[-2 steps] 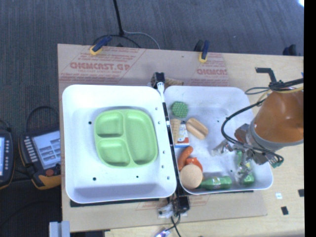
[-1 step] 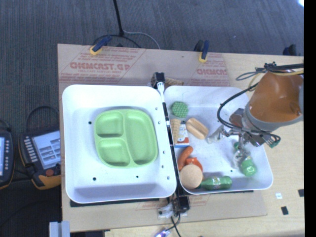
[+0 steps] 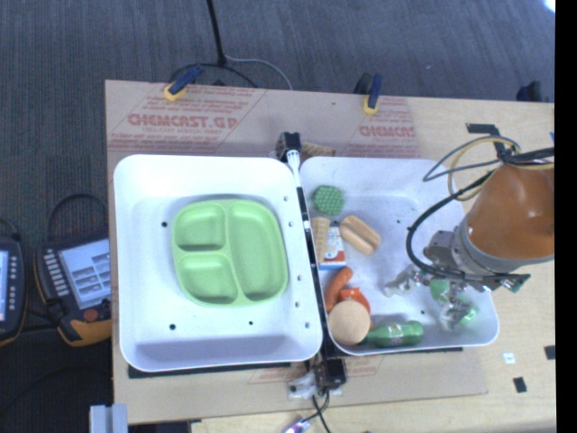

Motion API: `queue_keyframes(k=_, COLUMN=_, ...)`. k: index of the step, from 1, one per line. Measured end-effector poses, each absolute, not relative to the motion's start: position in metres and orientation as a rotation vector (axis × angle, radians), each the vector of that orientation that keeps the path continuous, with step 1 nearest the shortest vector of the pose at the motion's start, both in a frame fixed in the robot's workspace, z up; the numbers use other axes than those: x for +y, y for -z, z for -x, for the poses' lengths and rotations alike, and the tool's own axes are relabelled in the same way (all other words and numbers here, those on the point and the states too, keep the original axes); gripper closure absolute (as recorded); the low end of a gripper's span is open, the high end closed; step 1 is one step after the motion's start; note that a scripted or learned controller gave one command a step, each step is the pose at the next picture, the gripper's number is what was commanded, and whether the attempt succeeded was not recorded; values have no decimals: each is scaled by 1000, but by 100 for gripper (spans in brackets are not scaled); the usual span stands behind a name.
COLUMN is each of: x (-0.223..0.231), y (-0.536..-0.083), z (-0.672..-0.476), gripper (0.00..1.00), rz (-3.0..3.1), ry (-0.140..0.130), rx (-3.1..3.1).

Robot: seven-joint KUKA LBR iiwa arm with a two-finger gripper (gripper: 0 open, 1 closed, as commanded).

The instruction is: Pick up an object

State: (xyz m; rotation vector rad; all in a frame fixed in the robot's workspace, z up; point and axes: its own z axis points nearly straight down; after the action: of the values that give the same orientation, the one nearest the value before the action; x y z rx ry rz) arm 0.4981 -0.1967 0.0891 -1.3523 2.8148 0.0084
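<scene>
Several light, rigid toy foods lie at centre-right in the right bin [image 3: 397, 180], the hot dog [image 3: 361, 234] looking easiest taken across its narrow middle, while the gripper [image 3: 442, 296] hangs lower right, finger state indiscernible.

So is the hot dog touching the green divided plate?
Apart. The camera view shows the hot dog in the right bin and the green divided plate in the left bin, with the bins' rims between them.
</scene>
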Motion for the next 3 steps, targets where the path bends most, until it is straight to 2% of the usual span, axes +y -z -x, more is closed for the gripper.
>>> queue_keyframes(k=1, x=-199, y=-100, z=-499, gripper=100, rz=1355, ry=2, rx=2815)
queue_keyframes(k=2, x=-198, y=-100, z=-499, gripper=0, rz=1357, ry=-1, rx=2815)
queue_keyframes(k=3, x=-146, y=-89, z=-491, gripper=0, rz=1335, ry=14, rx=2833)
